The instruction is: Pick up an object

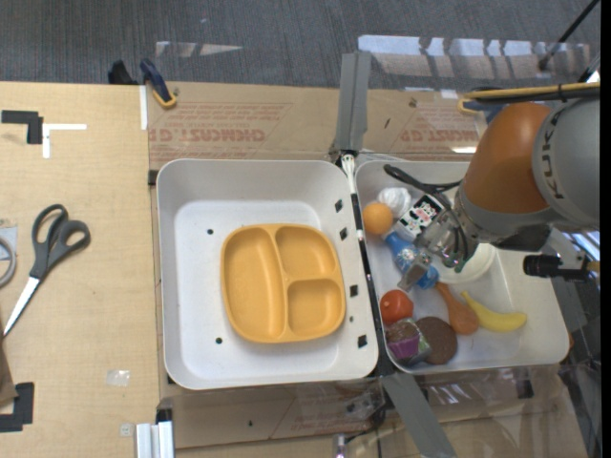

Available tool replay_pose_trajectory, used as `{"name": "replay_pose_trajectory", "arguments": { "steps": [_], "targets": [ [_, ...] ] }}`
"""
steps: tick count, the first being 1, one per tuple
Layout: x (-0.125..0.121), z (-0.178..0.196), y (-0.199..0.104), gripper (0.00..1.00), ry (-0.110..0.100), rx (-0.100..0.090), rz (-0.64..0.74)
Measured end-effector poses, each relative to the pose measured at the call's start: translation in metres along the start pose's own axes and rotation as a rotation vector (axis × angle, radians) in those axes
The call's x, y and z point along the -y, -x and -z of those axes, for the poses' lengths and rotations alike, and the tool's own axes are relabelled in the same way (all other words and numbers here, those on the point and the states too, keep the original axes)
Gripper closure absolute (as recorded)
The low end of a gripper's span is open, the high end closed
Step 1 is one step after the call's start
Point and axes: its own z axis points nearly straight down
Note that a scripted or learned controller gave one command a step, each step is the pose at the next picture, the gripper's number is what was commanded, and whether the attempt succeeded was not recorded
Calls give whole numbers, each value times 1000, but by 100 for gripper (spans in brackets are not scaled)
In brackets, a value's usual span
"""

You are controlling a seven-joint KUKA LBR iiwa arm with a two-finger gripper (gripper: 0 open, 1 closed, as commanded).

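Blue plastic bottle [409, 253] lying near the right white bin's [549, 351] left wall, long axis slanting toward the near edge; gripper [431, 252] directly over it, its state not discernible. Orange ball [378, 218] adjacent.

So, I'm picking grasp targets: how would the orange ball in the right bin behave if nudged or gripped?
The orange ball looks round and smooth, so it would probably roll at a nudge, though the bin wall beside it should stop it. Its curved surface may slip out of a two-finger pinch. It seems small and likely light; its stiffness can't be judged here.
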Motion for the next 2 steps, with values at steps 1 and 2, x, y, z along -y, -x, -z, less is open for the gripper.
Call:
{"name": "replay_pose_trajectory", "arguments": {
  "steps": [1, 2],
  "targets": [
    [42, 0, -34, 0, 1, -1, -133],
    [20, 0, -26, 0, 1, -1, -131]
  ]
}}
